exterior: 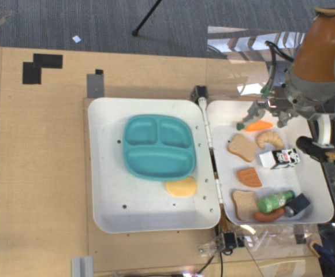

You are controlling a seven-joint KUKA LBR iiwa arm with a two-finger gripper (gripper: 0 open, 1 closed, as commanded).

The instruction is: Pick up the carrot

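- Fingers of my gripper [270, 109] hang over the far end of the right bin [327, 203], spread apart, one toward each end of the carrot [258, 126]. I judge this the lowering step, before any closing.
- Nothing sits between the fingers; the carrot lies on the bin floor just below them, orange body pointing right, green top [244, 123] to the left.
- I come in from the right so my arm [323, 45] stays above the bin's far edge and clear of the other food.
- The croissant [270, 138] lies just beside the carrot on its near side; a finger set down too near could catch it instead.
- The toast slice [242, 148] lies near the carrot's green end, and the milk carton [279, 158] further toward the near side.
- At the bin's near end a green bottle [275, 201] rests against a second slice [244, 203] and a sausage [270, 215], well apart from my work.
- In the left bin [107, 172] a teal divided plate [157, 146] sits in the middle, a yellow disc [181, 187] touching its near rim.
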